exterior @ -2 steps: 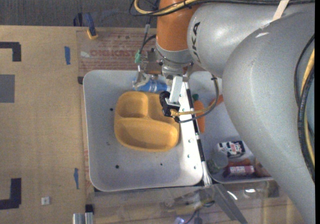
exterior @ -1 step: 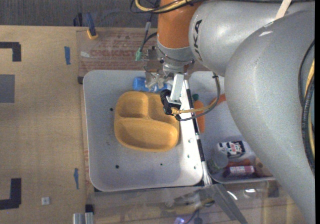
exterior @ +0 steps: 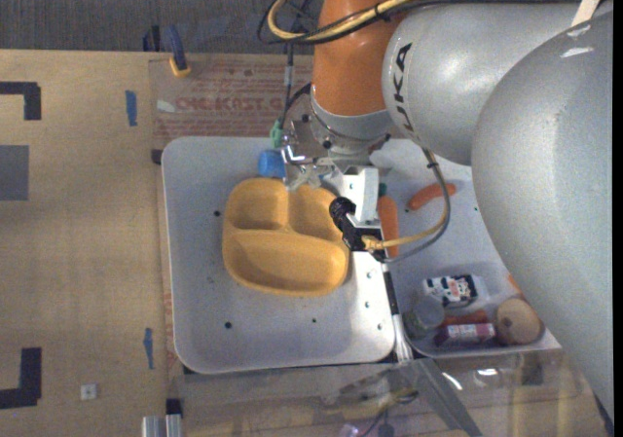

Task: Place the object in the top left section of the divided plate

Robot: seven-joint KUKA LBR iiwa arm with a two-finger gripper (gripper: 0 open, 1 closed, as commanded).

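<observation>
— Two white bins (exterior: pixel 195 328). Any words?
— "UKA" on the grey arm (exterior: pixel 458 85); faint print on the board behind, too blurry.
— The yellow plate (exterior: pixel 282 245)?
— Left bin, open floor left and below.
— The claw (exterior: pixel 321 172)?
— Over the plate's top edge, beside something blue (exterior: pixel 271 163). I cannot tell its grip.

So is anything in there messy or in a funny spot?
Nothing looks spilled or broken. The yellow divided plate sits flat in the left bin. A small blue thing lies just off the plate's top edge, partly under the gripper. The other toys stay in the right bin.
</observation>
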